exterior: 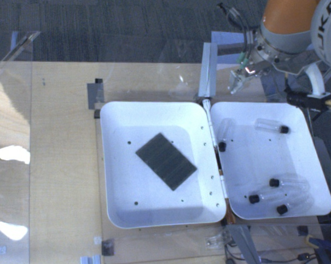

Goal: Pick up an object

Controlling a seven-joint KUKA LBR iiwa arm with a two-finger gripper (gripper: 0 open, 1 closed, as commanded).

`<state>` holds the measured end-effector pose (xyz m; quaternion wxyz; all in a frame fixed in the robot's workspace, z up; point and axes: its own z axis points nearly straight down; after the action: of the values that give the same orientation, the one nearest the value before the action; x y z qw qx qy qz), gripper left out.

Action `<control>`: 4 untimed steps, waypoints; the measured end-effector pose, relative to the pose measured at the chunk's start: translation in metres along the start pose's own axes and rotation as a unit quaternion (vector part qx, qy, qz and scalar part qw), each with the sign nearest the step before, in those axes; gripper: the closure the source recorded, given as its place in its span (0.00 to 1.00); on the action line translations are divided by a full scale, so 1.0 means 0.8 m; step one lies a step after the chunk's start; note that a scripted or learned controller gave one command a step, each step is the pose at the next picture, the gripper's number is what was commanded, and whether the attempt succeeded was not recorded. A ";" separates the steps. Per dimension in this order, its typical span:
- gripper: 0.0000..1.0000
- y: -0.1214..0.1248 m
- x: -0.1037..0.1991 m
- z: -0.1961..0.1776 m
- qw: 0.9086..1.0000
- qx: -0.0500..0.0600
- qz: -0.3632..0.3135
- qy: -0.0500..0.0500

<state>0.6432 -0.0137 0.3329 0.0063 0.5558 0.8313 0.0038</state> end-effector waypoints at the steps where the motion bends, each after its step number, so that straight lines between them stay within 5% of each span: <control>1: 1.00 0.024 -0.035 -0.043 0.999 -0.001 -0.047 -0.001; 4: 1.00 -0.059 -0.235 -0.075 0.993 0.000 -0.114 -0.003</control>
<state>0.6709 -0.2054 0.3933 0.0093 0.4574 0.8892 0.0015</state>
